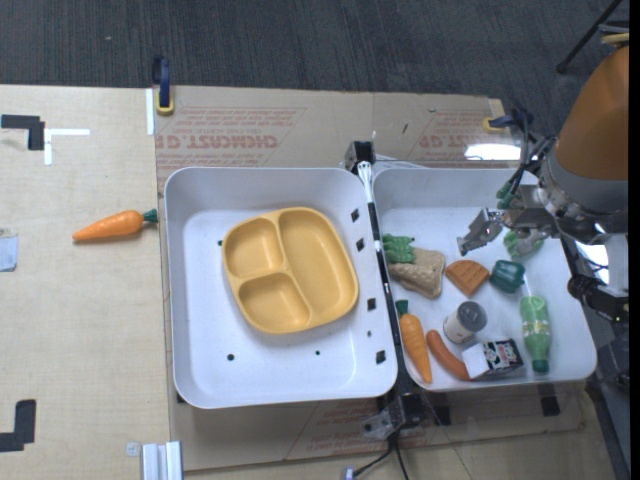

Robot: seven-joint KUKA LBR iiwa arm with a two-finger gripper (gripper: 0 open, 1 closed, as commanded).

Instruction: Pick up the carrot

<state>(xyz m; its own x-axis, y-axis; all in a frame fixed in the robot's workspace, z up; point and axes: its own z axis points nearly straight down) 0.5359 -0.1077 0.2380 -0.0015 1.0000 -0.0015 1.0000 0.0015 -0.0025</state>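
An orange carrot with a green top lies in the right bin, near its front left corner and pointing toward the front. A second carrot lies on the bench, left of the left bin. My gripper hovers over the back of the right bin, well behind and to the right of the carrot in the bin. A pale green object sits right beside the gripper.
The left bin holds a yellow divided plate. Around the bin carrot lie a red-orange sausage shape, bread, a green toy, an orange wedge, a grey can, a teal piece, a green bottle and a packet.
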